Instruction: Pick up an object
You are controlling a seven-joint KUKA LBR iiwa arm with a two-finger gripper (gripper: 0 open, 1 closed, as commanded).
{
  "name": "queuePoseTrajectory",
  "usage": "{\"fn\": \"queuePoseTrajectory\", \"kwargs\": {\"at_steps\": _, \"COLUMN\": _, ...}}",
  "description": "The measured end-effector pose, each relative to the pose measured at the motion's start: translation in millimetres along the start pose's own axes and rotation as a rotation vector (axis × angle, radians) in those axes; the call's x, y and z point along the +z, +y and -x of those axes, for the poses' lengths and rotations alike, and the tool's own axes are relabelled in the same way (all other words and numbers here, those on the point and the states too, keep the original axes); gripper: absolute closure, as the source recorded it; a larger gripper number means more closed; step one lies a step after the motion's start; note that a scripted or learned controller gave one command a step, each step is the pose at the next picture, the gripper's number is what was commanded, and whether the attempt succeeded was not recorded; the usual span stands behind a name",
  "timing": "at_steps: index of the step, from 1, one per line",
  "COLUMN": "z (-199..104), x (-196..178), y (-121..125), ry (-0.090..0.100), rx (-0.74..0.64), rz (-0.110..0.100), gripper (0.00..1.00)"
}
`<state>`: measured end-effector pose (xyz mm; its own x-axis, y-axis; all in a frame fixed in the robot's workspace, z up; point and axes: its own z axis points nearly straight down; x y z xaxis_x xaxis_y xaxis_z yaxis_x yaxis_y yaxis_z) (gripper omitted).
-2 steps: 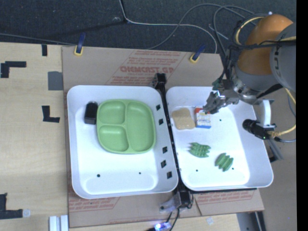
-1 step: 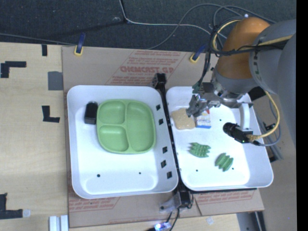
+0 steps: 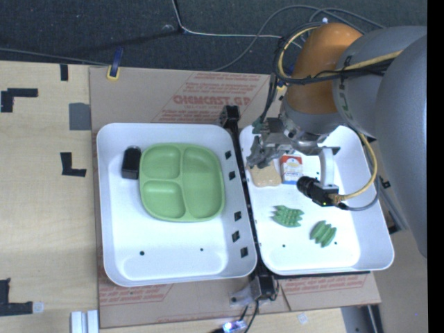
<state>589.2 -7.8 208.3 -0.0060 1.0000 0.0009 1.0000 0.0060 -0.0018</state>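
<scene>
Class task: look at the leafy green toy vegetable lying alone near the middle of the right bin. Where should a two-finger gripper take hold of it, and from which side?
Judging by its pose, come straight down from above: the leafy green toy vegetable lies flat on the right white bin's floor. It is longer left to right, so closing across its narrower middle looks best. Open floor surrounds it; the small green pod-shaped toy lies apart from it.

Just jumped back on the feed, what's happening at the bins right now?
The arm is reaching into the right bin, its end effector low over the tan block near the divider, beside a small red and white carton. Two green pea pods lie further forward. The left bin holds a green divided plate and a black object.
</scene>
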Motion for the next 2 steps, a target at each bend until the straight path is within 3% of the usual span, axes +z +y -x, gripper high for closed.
{"fn": "queuePoseTrajectory", "kwargs": {"at_steps": 2, "z": -102.2, "x": -22.3, "y": -8.6, "ry": 0.0, "rx": -0.001, "rz": 0.001, "gripper": 1.0}}
